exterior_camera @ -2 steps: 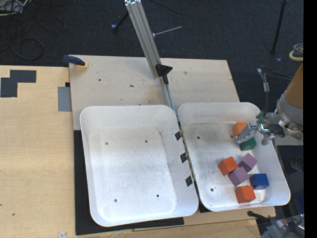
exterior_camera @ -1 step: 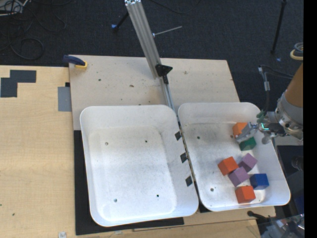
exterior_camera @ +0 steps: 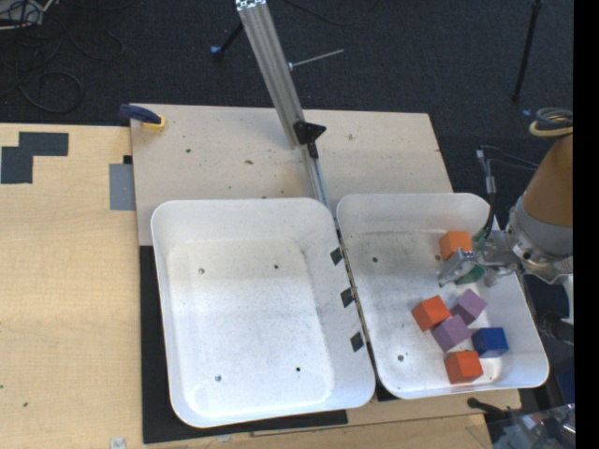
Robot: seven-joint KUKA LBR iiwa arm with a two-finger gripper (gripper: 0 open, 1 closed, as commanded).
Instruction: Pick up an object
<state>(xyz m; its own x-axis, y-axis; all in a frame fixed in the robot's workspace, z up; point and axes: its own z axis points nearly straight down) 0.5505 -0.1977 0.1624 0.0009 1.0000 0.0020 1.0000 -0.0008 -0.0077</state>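
The right bin [exterior_camera: 402, 223] holds several small blocks. An orange block [exterior_camera: 455, 243] lies near its far right side. Just below that block, low over the bin floor, is my gripper [exterior_camera: 460, 269], reaching in from the right. In front of the gripper lie a red-orange block [exterior_camera: 430, 312], two purple blocks [exterior_camera: 470, 304] [exterior_camera: 452, 332], a blue block [exterior_camera: 489, 341] and another red-orange block [exterior_camera: 463, 367]. No block can be seen held by the gripper.
The left bin [exterior_camera: 187, 223] stands beside the right one, with a row of black clips [exterior_camera: 346, 296] along the shared rims. A slanted aluminium bar [exterior_camera: 276, 73] rises behind the bins. The arm's body [exterior_camera: 547, 213] hangs over the right bin's right rim.
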